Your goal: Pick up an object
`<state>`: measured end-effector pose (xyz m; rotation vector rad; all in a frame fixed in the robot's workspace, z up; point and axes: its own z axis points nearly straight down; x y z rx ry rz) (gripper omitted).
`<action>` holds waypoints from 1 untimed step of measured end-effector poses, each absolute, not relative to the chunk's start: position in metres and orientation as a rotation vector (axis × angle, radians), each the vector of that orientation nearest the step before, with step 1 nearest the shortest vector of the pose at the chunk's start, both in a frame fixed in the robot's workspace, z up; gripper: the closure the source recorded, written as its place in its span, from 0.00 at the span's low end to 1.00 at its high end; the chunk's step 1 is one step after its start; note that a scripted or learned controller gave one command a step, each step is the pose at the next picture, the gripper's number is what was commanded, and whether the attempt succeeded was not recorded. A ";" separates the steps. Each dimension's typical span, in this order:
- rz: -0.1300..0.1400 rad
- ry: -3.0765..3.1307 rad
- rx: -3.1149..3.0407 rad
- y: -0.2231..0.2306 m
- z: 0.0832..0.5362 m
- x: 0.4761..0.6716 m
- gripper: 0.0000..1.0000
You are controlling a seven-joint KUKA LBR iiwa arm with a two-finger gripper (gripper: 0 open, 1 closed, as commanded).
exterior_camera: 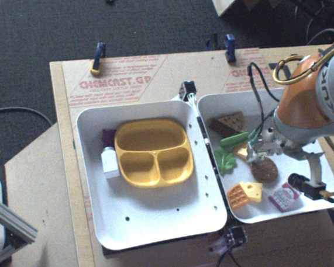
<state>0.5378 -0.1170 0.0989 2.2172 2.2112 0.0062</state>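
My gripper point(255, 151) hangs low over the middle of the right bin point(332, 202). It sits just above a brown round object point(265, 171) and beside a small yellow piece point(241, 151). A long green bean-like piece point(233, 139) and a green leafy item point(225, 159) lie just to its left. A brown wedge point(227, 122) rests at the back of the bin. A yellow cheese wedge point(253, 191) and a waffle piece point(238, 197) lie near the front, with a pink packet point(284, 198) to their right. I see nothing lifted.
The left bin point(105, 224) holds a yellow divided plate point(154, 152), a small white bottle point(110, 162) and a purple item point(108, 135). A black part point(304, 185) and cables hang from the arm over the right bin's front right.
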 end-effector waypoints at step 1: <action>0.004 2.217 2.217 -0.122 0.144 0.544 1.00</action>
